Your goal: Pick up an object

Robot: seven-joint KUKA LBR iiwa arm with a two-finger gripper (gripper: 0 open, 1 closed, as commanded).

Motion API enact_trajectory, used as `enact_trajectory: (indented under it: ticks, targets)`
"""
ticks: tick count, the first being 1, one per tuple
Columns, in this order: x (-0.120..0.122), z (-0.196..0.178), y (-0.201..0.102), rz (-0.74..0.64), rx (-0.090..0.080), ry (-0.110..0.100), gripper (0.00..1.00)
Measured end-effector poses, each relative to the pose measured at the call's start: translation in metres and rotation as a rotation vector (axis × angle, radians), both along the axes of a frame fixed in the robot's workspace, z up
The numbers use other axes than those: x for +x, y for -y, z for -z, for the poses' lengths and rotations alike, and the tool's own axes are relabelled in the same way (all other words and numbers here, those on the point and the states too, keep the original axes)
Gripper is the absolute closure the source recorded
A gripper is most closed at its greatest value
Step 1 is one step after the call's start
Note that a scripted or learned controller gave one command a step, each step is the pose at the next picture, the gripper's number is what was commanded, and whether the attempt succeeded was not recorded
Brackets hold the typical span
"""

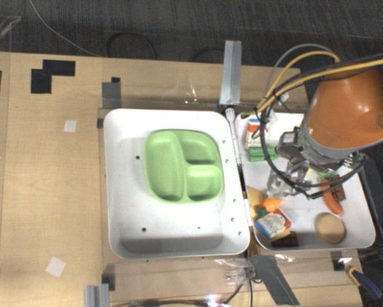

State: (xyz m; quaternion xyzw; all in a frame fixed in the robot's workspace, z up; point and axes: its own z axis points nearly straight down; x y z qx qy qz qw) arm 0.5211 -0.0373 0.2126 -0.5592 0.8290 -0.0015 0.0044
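Several small items crowd the right white bin [367, 235], where the gripper [287, 183] hangs low beside a small orange piece [272, 204], a likely target; its grip state cannot be told. The green divided tray [181, 165] occupies the left bin [124, 222].

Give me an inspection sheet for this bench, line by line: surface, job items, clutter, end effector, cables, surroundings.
Surface: wooden bench with two white bins side by side, left bin and right bin.
Job items: right bin holds a brown ball, a carton, an orange piece, a red piece and a green item.
Clutter: green divided tray in the left bin.
End effector: over the right bin, under the orange band; finger state unclear.
Cables: yellow and black cables loop to the wrist.
Surroundings: dark carpet beyond the bench; black markers on the wood.
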Motion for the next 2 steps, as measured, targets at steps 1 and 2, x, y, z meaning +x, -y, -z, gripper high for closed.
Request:
enact_trajectory:
  ticks: [1,2]
  targets:
    - [0.06,0.028,0.027,-0.145,0.0,-0.002,1.0]
    - [0.104,-0.039,0.097,-0.406,-0.005,0.003,1.0]
